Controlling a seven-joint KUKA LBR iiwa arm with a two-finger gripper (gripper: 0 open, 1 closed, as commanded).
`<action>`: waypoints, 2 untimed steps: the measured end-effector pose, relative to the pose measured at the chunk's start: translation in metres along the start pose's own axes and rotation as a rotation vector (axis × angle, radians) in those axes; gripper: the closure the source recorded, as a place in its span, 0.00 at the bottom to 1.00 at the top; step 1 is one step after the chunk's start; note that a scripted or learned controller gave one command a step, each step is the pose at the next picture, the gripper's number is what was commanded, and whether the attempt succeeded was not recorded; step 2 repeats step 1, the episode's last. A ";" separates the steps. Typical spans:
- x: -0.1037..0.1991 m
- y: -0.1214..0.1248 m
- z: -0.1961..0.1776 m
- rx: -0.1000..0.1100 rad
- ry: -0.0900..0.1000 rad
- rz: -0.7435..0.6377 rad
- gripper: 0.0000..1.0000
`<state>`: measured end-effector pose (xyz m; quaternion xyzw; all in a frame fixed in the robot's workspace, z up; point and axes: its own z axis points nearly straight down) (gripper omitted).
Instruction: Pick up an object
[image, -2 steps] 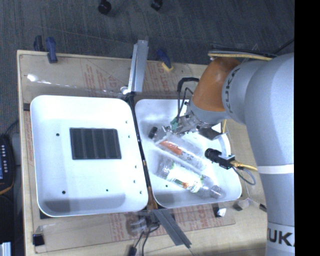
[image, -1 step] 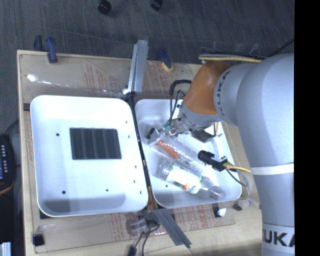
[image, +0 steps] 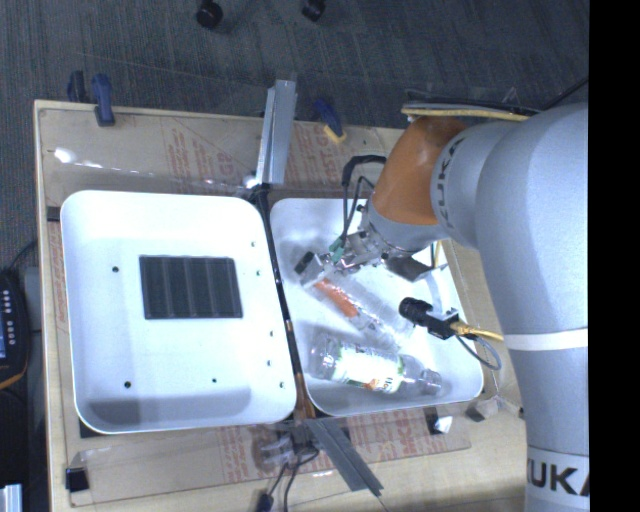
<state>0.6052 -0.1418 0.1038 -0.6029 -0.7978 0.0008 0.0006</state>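
We see the hand (image: 343, 256) low over the right bin (image: 462, 386), toward the table's far edge; how wide it stands we cannot tell. A clear bottle (image: 365, 368) lies toward the near edge, with an orange stick (image: 338, 296) between the two.

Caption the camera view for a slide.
Grey KUKA arm's gripper reaches into the right white bin near a clear plastic bottle; the left white bin shows a dark ribbed rectangular panel.

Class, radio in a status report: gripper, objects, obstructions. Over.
Gripper low in right bin, back half. Orange item just beside it; clear bottle lying near front wall. No grasp confirmed. Items lie close together.
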 end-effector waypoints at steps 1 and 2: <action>0.002 0.027 -0.098 0.000 0.000 -0.058 1.00; 0.002 0.027 -0.098 0.000 0.000 -0.058 1.00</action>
